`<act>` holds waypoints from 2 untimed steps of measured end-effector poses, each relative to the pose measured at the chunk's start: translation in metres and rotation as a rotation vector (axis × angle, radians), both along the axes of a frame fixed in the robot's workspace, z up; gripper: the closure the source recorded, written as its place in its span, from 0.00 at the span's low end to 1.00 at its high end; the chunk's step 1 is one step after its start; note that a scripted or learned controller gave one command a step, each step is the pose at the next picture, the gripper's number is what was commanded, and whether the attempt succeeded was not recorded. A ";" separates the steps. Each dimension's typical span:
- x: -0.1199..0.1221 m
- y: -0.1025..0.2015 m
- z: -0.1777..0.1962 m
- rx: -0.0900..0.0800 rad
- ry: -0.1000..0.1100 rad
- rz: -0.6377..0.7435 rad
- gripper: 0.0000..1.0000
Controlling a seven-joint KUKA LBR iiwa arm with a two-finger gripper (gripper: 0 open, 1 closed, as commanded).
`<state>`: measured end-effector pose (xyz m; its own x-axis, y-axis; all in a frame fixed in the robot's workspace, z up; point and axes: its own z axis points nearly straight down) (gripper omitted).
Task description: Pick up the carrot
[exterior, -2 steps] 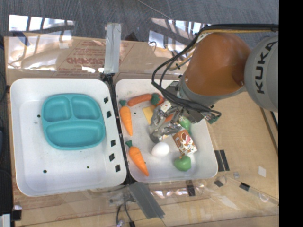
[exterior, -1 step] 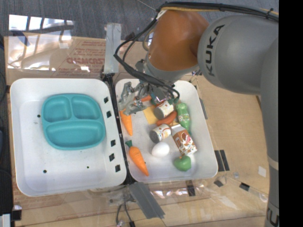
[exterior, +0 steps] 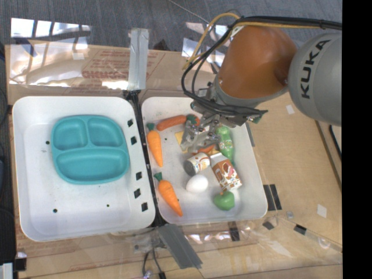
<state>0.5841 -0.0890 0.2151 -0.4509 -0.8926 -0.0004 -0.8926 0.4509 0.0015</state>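
Two shallow white bins sit side by side on the bench. The left bin [exterior: 35,173] holds a teal divided tray [exterior: 89,148] with three compartments, lying flat near its middle.

The right bin [exterior: 256,179] holds the clutter. Three carrots lie in it, all orange with a small green stub at one end. One carrot [exterior: 154,147] lies along the bin's left wall, roughly lengthwise, its green end toward the far side. A second carrot [exterior: 168,196] sits nearer the front-left corner, slanted, green end up toward the first. A third carrot [exterior: 172,122] lies near the far wall, almost crosswise, with its thin end reaching toward the gripper.

The gripper [exterior: 195,137] hangs below the arm's orange band [exterior: 256,57] over the far middle of the right bin, just beside the third carrot's tip. Its metal parts are tangled visually with the objects under it (how far the fingers are apart cannot be told), and nothing can be seen held between them.

Near it lie a small can [exterior: 197,164], a white egg [exterior: 197,184], a printed carton [exterior: 226,176], a green pear-like piece [exterior: 224,200] and a green vegetable [exterior: 225,143].
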 end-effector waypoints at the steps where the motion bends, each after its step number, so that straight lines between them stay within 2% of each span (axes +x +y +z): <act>1: 0.018 -0.018 0.129 -0.004 -0.019 -0.034 1.00; 2: -0.107 -0.015 0.084 -0.001 -0.001 0.074 1.00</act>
<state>0.4767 -0.1036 0.2995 -0.3841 -0.9233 -0.0002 -0.9233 0.3841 0.0003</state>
